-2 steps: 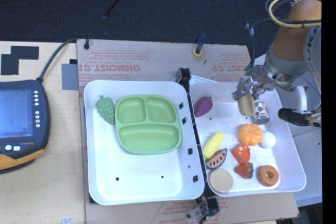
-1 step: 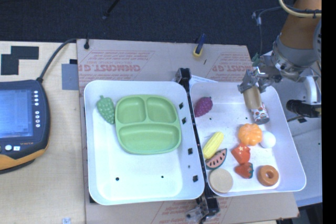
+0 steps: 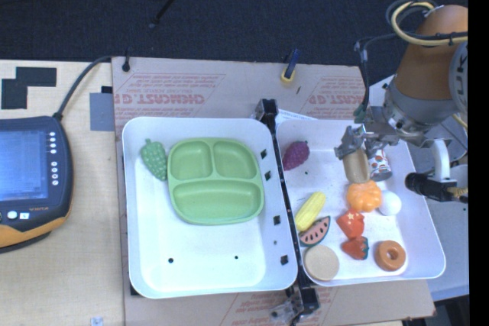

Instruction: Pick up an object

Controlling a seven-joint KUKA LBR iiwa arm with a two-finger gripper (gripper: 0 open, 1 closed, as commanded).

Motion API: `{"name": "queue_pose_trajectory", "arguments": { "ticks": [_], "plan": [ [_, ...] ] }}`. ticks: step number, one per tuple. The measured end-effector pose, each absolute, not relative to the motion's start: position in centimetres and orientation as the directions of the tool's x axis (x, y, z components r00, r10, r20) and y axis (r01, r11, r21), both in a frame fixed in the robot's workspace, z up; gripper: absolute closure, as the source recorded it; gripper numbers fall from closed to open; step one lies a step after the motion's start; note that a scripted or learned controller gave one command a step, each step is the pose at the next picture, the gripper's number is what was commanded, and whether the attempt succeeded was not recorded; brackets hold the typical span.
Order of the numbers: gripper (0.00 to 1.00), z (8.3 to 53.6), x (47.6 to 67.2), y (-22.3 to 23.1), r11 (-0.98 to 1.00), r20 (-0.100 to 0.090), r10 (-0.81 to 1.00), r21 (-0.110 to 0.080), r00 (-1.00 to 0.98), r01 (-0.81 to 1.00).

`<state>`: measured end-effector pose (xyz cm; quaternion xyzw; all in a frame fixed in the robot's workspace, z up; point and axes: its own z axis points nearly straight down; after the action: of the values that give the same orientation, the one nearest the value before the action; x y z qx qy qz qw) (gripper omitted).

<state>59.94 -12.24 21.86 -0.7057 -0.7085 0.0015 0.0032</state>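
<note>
My pincer (image 3: 357,153) hangs over the upper part of the right bin (image 3: 428,240), and I cannot tell whether it grips anything; a tan cylinder (image 3: 356,166) sits right at its tip. I take the orange fruit (image 3: 364,196) in that bin as my landmark. Just right of it lies one white egg (image 3: 390,203); just below it are two red pieces (image 3: 351,225). Left of it lies one corn cob (image 3: 309,210), with one watermelon slice (image 3: 314,231) under that, and one purple fruit (image 3: 296,154) up and to the left. Lower left rests one tan disc (image 3: 322,263), lower right one doughnut (image 3: 390,255). Far left of it, the left bin (image 3: 199,271) holds one green tray (image 3: 215,180) of three compartments, with one green grape bunch (image 3: 154,158) touching the tray's left edge.
</note>
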Motion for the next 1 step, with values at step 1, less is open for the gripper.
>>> {"name": "queue_pose_trajectory", "arguments": {
  "ticks": [1],
  "plan": [
    [1.00, 22.30, 54.47, -9.57, -0.002, 0.002, 1.000, -0.007, 0.002, 1.000]
  ]
}}
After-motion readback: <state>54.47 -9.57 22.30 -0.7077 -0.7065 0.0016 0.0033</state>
